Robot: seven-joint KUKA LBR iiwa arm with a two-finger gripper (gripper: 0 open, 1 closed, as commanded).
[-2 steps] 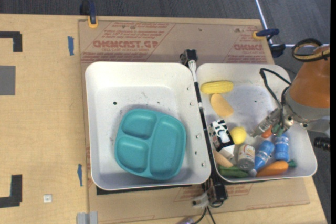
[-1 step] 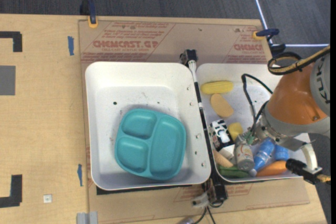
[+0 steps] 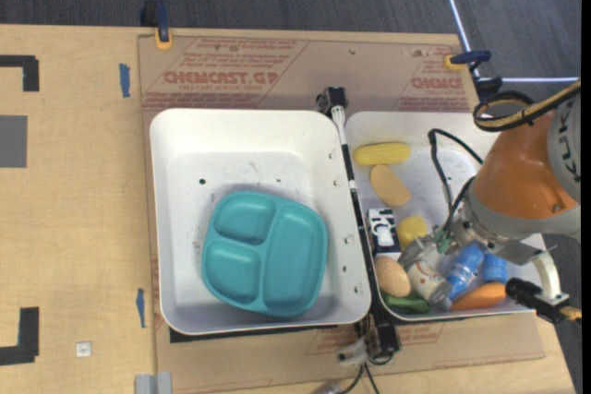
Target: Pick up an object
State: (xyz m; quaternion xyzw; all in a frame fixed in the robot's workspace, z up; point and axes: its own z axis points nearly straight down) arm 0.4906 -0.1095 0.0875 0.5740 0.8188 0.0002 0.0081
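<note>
A grey arm (image 3: pixel 545 161) with an orange band reaches in from the right and bends down over the right bin (image 3: pixel 443 129), its wrist low above the clutter at the bin's near end. The gripper (image 3: pixel 432 261) sits among the toys there, next to a blue bottle (image 3: pixel 464 268) that lies tilted beside an orange carrot (image 3: pixel 480 295). Whether the gripper is spread, pressed together or pinching something cannot be told; the wrist and the clutter hide it. Black cables (image 3: pixel 503 109) loop off the arm's upper side.

The bin's other objects lie along its left half. A yellow corn cob (image 3: pixel 381 153) rests near the far end, a tan potato (image 3: pixel 391 187) just below it, then a small yellow piece (image 3: pixel 412 229) beside a black-and-white block (image 3: pixel 381 227). A beige egg (image 3: pixel 391 277) sits near the front left corner, with a strip of green (image 3: pixel 406 301) along the front wall.

The left bin (image 3: pixel 185 143) holds a teal divided plate (image 3: pixel 265 252), lying flat toward its near side. Both bins stand on a sheet of brown cardboard (image 3: pixel 222 74) clipped to the wooden bench (image 3: pixel 65 198), with a black clamp (image 3: pixel 331 99) at the far end of the seam between them.
</note>
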